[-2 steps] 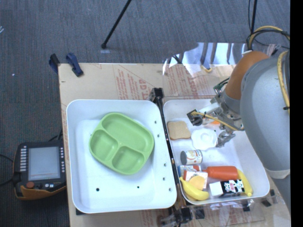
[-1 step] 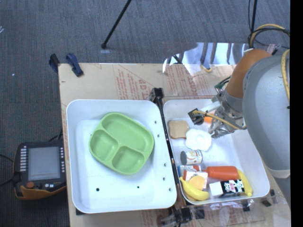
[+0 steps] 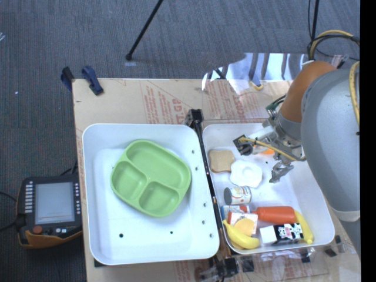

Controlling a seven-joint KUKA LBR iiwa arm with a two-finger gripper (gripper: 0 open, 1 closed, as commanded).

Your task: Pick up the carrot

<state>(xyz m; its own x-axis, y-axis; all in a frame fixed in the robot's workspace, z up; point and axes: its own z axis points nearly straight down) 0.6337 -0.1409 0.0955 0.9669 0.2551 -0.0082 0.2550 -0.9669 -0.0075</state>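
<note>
Near edge of right bin (image 3: 326, 213): banana (image 3: 241, 237) at the front-left corner, a black-and-white carton (image 3: 284, 234) beside it, an orange-red bottle (image 3: 275, 214) lying flat just behind. A small can (image 3: 237, 195) on its side further in, then a white fried-egg piece (image 3: 245, 173) and a toast slice (image 3: 221, 160) toward the bin's left wall.

Left bin (image 3: 100, 228): green divided plate (image 3: 151, 178) sits mid-bin, tilted.

Arm (image 3: 335, 140) enters from the right, its grey bulk over the right bin's far-right side, orange band (image 3: 308, 90) above the wrist. Gripper (image 3: 267, 147) low over the bin's far end, pointing left. Fingers' spacing: cannot tell. Carrot (image 3: 267, 152): a small orange sliver right at the gripper, mostly hidden; grasp unclear.

Beyond: cardboard-covered bench (image 3: 147, 101), blue clamp (image 3: 91, 80) at its far-left corner.
</note>
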